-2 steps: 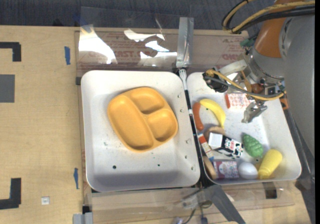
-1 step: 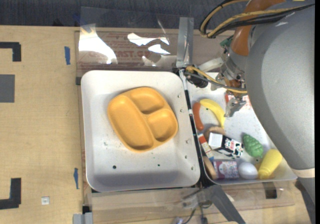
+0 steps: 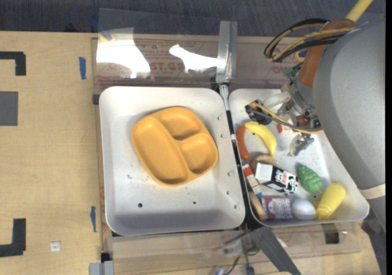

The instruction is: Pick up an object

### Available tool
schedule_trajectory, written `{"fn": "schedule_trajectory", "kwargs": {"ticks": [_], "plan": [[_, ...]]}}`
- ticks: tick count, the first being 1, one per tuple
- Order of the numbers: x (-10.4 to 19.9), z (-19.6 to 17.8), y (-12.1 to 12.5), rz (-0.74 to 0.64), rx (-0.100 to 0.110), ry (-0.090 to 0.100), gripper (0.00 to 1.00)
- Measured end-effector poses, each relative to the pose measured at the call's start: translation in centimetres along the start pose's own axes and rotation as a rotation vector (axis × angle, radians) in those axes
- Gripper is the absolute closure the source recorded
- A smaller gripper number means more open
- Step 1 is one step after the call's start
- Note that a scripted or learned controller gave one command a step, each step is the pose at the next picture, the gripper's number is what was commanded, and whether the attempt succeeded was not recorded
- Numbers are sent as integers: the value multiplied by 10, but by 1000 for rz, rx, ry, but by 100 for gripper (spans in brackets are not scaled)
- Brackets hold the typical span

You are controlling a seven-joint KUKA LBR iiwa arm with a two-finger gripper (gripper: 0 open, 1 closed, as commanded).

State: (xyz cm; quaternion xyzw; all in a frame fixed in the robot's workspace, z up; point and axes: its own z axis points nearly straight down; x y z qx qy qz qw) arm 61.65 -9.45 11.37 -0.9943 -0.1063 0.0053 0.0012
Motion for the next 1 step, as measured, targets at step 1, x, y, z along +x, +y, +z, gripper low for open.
{"fn": "schedule_trajectory", "kwargs": {"ticks": [1], "plan": [[-27, -131, -4, 0, -4, 18, 0]]}}
